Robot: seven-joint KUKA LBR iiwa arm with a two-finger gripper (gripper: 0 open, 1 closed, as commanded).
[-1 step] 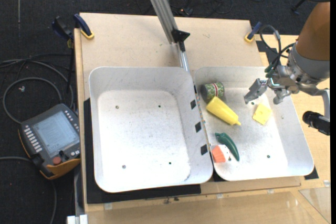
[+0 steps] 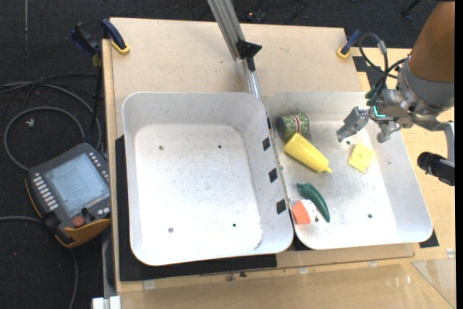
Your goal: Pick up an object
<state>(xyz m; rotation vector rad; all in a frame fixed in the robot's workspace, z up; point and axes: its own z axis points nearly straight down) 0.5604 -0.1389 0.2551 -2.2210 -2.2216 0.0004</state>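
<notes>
left bin [image 2: 145,112] open | right bin [image 2: 405,228] near corner free | objects crowd its left

Wooden bench [image 2: 188,58], two white bins [image 2: 137,155] side by side

Two white bins [image 2: 145,112]; four objects [image 2: 307,154] in right bin.

Both bins, left [image 2: 145,155] and right [image 2: 405,221]: smooth white plastic, faint sheen, speckled with grime. My bench top [image 2: 181,54]: pale matt wood. Yellow bottle [image 2: 307,153] and yellow block [image 2: 361,158]: smooth plastic, matt. Slanted pole [image 2: 217,0]: bare brushed metal. Floor [image 2: 43,11]: dark rough carpet.
</notes>
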